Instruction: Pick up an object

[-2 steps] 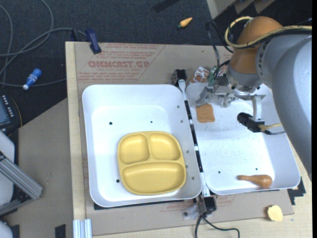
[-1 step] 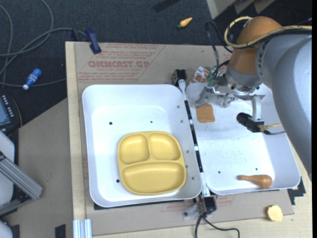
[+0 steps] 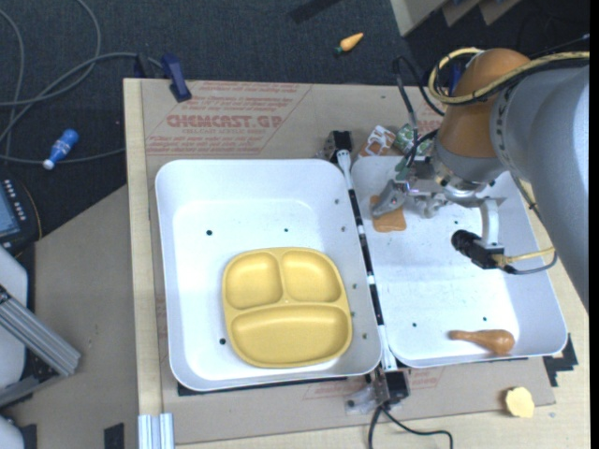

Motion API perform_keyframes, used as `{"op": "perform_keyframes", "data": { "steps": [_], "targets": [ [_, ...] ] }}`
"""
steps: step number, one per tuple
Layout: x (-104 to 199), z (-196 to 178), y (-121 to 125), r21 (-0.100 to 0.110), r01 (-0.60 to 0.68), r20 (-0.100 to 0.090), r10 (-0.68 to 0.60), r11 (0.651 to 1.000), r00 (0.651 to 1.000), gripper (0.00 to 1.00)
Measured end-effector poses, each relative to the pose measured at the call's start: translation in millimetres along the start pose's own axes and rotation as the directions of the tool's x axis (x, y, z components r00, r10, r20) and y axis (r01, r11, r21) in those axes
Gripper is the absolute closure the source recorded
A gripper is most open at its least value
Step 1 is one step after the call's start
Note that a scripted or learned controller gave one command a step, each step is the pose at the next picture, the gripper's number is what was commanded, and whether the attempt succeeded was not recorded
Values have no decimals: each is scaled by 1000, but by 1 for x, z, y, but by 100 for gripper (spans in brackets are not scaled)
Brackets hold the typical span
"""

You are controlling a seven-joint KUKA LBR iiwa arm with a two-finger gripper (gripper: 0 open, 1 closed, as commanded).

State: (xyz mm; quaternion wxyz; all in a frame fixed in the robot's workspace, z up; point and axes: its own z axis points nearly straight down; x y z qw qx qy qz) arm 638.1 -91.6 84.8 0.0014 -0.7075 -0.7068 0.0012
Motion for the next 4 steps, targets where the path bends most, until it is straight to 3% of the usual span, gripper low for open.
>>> {"op": "perform_keyframes", "data": {
  "steps": [2,3,4],
  "targets": [
    [0,0,17,-7,3,1,-3,1000,1000,0],
    [-7,0,11,-2,0,0,0,1000,1000,0],
    [0,0,29,-8,3,1,-3,1000,1000,0]
  ]
}}
